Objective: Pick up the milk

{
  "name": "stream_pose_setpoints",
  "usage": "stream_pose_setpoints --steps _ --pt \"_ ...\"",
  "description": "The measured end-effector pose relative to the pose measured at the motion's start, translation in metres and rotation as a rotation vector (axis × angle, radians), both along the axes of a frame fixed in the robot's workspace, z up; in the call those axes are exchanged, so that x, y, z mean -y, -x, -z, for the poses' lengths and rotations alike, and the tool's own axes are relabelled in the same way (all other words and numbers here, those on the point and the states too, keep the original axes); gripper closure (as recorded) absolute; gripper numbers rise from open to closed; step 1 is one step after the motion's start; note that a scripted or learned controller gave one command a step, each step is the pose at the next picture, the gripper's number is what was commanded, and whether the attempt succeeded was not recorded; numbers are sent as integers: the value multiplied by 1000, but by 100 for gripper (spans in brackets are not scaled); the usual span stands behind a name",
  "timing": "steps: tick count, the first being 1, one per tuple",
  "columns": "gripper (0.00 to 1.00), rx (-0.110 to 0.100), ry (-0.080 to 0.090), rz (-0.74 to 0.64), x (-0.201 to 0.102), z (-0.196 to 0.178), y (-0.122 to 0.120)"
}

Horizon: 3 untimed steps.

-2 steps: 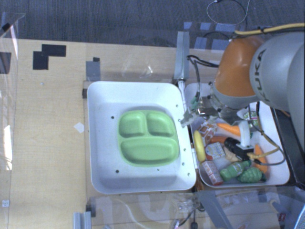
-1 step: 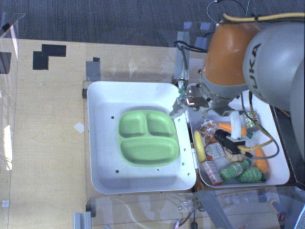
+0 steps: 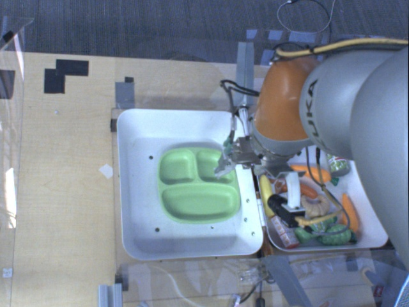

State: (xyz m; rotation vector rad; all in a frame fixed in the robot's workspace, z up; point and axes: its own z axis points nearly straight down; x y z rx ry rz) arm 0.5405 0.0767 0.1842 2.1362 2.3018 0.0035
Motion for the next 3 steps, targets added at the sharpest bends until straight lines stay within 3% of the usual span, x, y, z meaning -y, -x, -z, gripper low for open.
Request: stream_pose_setpoints --steps 1,2,3 --pt "100 5 -2 1 0 -11 -2" --pt "100 1 1 -35 25 -1 -33" --pt "100 2 -1 18 -31 -64 23"
